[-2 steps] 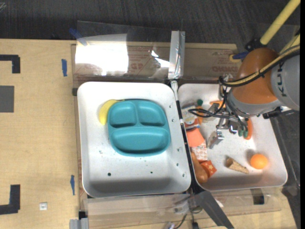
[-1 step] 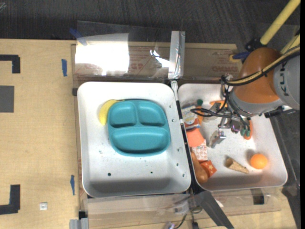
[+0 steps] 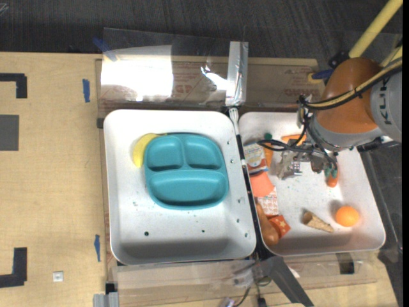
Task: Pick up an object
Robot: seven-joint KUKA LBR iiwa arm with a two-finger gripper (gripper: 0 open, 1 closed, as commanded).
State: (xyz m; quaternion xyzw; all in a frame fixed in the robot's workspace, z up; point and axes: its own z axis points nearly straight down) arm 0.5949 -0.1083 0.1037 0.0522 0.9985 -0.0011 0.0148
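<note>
Below the tool (image 3: 298, 165), an orange ball (image 3: 347, 216) lies apart.

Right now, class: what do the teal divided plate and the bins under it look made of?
Teal divided plate: probably moulded plastic, matte and uniformly coloured, with soft rounded compartment ridges. Left bin and right bin: likely glossy white plastic, judging by their rounded rims and light glare.

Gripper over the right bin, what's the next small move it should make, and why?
Probably a short descent with a slight correction. The gripper hangs over bare floor in the upper part of the right bin, with nothing seen between its fingers. The nearest objects are the orange packet to its left and the small carrot-like piece to its right, so it should centre on one first.
</note>
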